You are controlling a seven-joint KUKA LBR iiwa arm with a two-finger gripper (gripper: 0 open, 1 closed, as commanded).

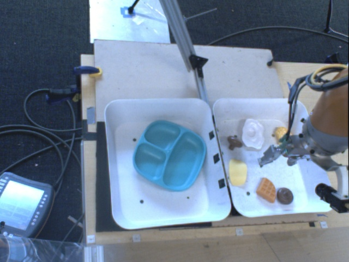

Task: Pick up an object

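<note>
A dark carpeted floor (43,31) surrounds a pale wooden bench (180,64), with black cables (38,124) looping over the carpet at the left and a handheld control pendant (22,201) lying at the near left corner. A grey metal pole (180,26) slants down from the far side and ends at the far edge where the two bins meet.

The left bin (125,201) holds a teal divided plate (170,154) (three compartments, tilted a little in the tray). The right bin (240,108) holds the small things: a clear crumpled plastic piece (253,134) toward the far side, a pale yellow block (238,172) near the left wall, a waffle-shaped orange piece (266,190) near the front, a round brown piece (284,195) just right of the waffle, a small brown figure (234,142) left of the clear plastic, and a small yellow bit (280,132) to its right.

The arm (330,113) reaches in from the right, over the right bin's right side. Its gripper (272,156) points left, hanging between the clear plastic and the waffle-shaped piece, with the yellow block further left. Whether its jaws stand apart or together I cannot tell; nothing is visibly caught in them.
</note>
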